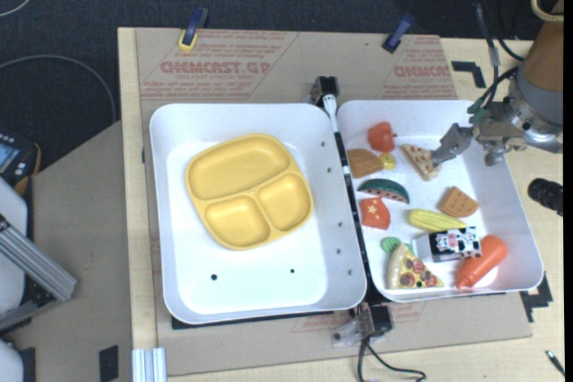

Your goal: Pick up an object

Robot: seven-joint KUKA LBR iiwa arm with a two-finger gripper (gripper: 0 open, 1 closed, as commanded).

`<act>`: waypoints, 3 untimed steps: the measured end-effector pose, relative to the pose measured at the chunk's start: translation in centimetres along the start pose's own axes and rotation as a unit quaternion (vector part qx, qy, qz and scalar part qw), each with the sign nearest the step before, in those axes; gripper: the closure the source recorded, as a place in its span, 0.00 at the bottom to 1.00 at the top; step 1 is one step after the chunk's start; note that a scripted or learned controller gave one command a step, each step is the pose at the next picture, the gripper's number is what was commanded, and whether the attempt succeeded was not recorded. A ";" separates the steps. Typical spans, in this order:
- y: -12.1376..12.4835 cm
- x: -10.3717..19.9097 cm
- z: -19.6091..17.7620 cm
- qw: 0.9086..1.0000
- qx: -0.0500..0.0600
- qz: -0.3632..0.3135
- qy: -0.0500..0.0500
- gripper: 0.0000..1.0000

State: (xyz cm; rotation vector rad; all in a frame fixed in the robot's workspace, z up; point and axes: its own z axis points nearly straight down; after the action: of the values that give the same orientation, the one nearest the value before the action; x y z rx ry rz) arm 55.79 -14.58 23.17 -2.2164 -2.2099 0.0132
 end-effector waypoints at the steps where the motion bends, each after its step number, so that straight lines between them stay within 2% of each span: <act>1: 0.2 0.0 -0.8 1.000 -0.007 -0.001 -0.001 0.00; 2: 0.3 -0.3 3.5 1.000 -0.005 -0.001 0.000 0.00; 3: 0.6 -0.7 9.7 1.000 -0.003 -0.001 0.000 0.00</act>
State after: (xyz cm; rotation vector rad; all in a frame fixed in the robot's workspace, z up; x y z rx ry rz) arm 56.25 -15.26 13.50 -2.2174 -2.2150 0.0060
